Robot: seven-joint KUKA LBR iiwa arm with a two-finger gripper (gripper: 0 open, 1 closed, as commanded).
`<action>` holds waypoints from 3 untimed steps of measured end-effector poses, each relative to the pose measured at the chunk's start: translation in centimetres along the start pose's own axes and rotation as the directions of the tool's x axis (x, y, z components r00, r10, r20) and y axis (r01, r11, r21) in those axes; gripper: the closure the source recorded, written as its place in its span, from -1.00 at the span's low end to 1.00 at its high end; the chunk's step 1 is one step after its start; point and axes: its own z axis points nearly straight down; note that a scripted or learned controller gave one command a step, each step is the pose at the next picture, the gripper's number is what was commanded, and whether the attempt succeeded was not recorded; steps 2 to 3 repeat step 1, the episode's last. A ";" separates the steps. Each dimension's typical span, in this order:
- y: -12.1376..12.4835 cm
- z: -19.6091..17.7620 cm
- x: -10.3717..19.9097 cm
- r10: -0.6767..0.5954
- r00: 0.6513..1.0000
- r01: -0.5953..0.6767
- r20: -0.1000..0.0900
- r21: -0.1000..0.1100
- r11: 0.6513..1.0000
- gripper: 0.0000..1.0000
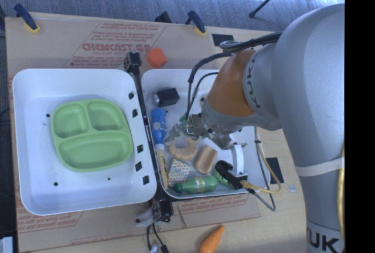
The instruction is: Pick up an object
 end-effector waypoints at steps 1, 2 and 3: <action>0.0 -9.0 2.7 0.003 1.000 -0.003 -0.001 -0.002 1.000 1.00; 0.0 -9.0 2.7 0.003 1.000 -0.003 -0.001 -0.002 1.000 1.00; 0.0 -9.0 2.7 0.003 1.000 -0.003 -0.001 -0.002 1.000 1.00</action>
